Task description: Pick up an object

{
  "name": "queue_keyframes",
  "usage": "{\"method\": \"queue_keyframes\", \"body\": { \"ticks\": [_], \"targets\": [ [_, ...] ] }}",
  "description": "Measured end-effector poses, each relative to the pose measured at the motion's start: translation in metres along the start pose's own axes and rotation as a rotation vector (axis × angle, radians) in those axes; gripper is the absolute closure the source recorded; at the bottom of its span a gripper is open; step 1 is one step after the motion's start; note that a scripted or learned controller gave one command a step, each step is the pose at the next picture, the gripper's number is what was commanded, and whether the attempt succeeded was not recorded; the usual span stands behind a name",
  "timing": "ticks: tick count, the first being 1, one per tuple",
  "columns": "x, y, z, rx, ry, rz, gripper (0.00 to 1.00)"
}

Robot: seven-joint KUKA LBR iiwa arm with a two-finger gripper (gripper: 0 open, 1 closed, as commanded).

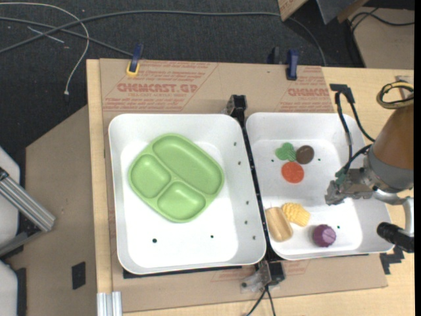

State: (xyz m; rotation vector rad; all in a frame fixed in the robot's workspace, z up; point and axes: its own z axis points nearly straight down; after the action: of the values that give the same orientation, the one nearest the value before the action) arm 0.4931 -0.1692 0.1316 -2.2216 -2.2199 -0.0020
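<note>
The right bin [263,127] holds several small toy foods. A green leafy piece [285,152] and a brown ball [304,154] lie at the back, with an orange-red round piece [293,172] just in front of them. Nearer the front lie a tan bread-like piece [279,224], a yellow corn piece [295,213] and a purple round piece [323,235]. My gripper [336,192] hangs low over the right part of this bin, right of the orange-red piece and above the purple one. Nothing shows between its tips.
The left bin [125,216] carries a green divided plate [175,176]. Black clamps [236,104] join the bins at the middle. Blue clips [135,59] pin the cardboard sheet at the back. Cables run along the right side by the arm [395,143].
</note>
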Motion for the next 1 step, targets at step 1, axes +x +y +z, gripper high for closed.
{"method": "queue_keyframes", "body": {
  "ticks": [1],
  "targets": [
    [-0.0002,-0.0019,-0.043,-0.004,-0.003,-0.001,1.0]
  ]
}}
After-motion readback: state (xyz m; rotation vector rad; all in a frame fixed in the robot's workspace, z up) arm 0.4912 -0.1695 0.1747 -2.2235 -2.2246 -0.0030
